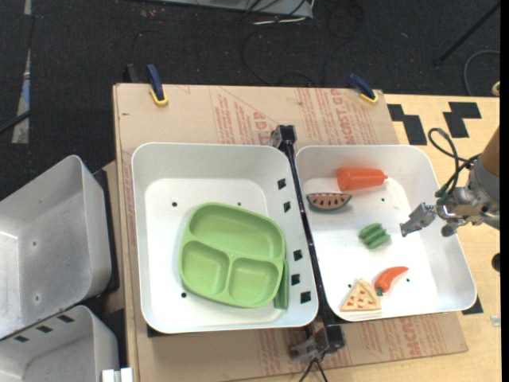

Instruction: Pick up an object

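Note:
The right bin [413, 161] holds several toy foods: an orange carrot [362, 178] at the back, a watermelon slice [328, 201] beside the divider, a small green piece [374, 235] in the middle, a red chili pepper [391, 277] and a pizza slice [359, 298] at the front. My gripper [431, 223] hangs over the bin's right side, to the right of the green piece and apart from it. It is open, and nothing lies between its fingers.
The left bin [151, 213] holds a green divided plate [232, 255]. Black clamps run along the seam between the bins [298, 237]. Grey tubs [48, 237] stand off the bench at the left. Cables trail behind the right bin's far right corner [445, 146].

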Controlling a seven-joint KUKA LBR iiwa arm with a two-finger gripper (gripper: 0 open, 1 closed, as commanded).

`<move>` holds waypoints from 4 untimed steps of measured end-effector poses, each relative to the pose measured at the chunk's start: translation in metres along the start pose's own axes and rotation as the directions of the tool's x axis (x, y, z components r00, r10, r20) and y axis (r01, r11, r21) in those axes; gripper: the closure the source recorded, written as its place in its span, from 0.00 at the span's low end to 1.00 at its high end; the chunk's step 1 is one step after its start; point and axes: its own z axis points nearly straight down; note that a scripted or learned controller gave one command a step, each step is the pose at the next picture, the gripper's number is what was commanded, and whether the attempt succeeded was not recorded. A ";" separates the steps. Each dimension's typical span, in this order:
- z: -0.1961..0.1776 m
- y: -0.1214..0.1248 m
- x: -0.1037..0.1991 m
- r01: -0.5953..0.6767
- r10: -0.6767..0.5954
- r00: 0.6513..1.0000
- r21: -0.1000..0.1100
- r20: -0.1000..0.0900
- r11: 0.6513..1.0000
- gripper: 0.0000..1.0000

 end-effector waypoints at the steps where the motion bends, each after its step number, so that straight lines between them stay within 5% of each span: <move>1: -0.007 0.003 0.000 0.004 -0.004 1.000 -0.013 0.004 1.000 0.00; 3: 0.093 -0.003 0.007 0.002 -0.002 1.000 -0.010 0.002 1.000 0.00; 4: 0.080 -0.001 0.006 0.002 -0.002 1.000 -0.015 0.004 1.000 1.00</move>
